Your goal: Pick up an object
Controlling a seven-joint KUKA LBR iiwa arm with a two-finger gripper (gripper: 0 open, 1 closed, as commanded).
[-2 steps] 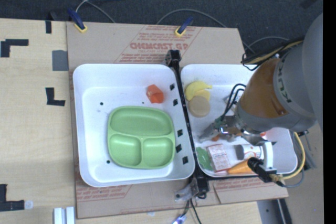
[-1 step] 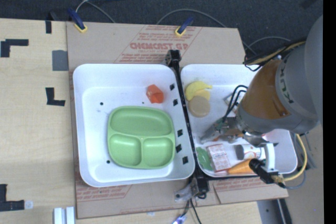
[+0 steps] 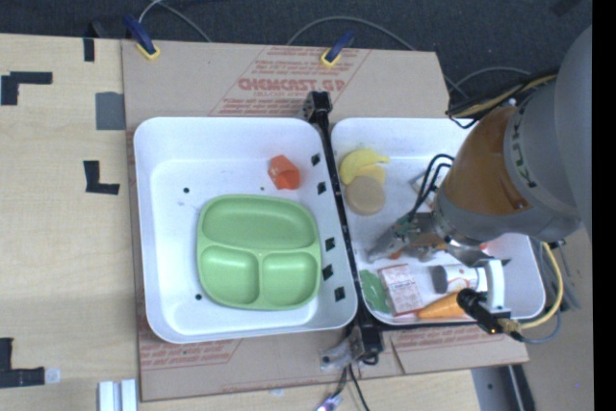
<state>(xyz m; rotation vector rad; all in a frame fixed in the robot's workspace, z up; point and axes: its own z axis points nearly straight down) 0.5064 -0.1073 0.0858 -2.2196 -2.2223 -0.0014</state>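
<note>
Right bin (image 3: 535, 257), near edge: orange carrot-shaped piece (image 3: 445, 307), red-and-white packet (image 3: 400, 289), green leaf (image 3: 373, 288) side by side. End effector (image 3: 409, 231) low over clutter mid-bin; grip state cannot tell. Farther: tan disc (image 3: 366, 195), yellow banana (image 3: 358, 164). Left bin (image 3: 159, 207): green divided plate (image 3: 258, 251), orange block (image 3: 284, 171) beyond.

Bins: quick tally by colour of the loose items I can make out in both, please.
Green: 1, divided plate
Orange: 2, small block, carrot-like piece
Yellow: 1, banana-like item
Tan: 1, round disc
White: 1, printed packet
Total: 6; items under the arm are too hidden to count.
</note>
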